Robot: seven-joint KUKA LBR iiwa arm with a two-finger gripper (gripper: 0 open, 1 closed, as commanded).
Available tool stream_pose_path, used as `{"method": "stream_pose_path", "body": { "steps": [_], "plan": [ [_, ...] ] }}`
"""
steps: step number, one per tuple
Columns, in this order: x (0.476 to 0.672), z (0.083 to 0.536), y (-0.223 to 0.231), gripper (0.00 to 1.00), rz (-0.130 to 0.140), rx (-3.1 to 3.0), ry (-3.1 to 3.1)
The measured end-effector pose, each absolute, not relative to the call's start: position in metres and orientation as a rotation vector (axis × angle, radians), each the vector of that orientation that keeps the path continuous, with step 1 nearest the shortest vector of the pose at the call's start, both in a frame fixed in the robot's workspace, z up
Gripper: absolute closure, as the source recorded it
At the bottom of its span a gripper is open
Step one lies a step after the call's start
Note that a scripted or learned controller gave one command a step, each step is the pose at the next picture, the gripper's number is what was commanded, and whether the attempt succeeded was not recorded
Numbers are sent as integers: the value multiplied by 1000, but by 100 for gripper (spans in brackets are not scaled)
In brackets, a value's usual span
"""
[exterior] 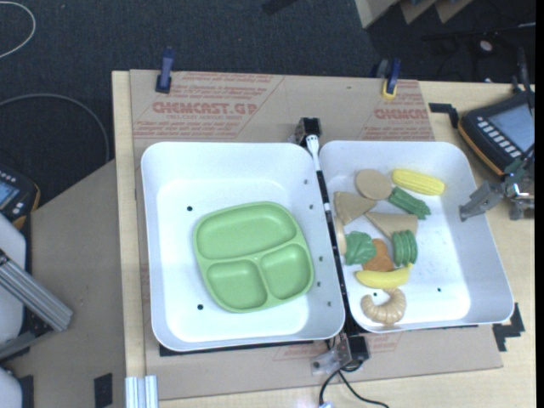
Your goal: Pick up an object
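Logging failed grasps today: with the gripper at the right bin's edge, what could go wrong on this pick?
1. The toy foods are heaped touching: the yellow banana lies against the orange piece, so a grasp may catch two things.
2. The gripper sits near the right white bin's rim and could clip it.

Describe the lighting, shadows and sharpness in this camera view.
Camera view: even, soft overhead light; the white bins look bright without harsh glare; the green tray casts only a faint shadow; toy food is slightly soft; the end effector at the right edge is blurred.
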State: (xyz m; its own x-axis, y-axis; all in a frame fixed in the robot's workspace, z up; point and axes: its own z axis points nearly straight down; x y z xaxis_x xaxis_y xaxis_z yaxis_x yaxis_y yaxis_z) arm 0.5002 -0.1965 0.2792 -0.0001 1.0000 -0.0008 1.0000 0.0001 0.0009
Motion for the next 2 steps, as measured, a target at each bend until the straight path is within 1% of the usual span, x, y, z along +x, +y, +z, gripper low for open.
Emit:
{"method": "stream_pose_path", "body": {
  "steps": [1,2],
  "plan": [
    [480,496,-163,0,15,2204,2214],
    [480,498,-164,100,3,2215,2217]
  ]
}}
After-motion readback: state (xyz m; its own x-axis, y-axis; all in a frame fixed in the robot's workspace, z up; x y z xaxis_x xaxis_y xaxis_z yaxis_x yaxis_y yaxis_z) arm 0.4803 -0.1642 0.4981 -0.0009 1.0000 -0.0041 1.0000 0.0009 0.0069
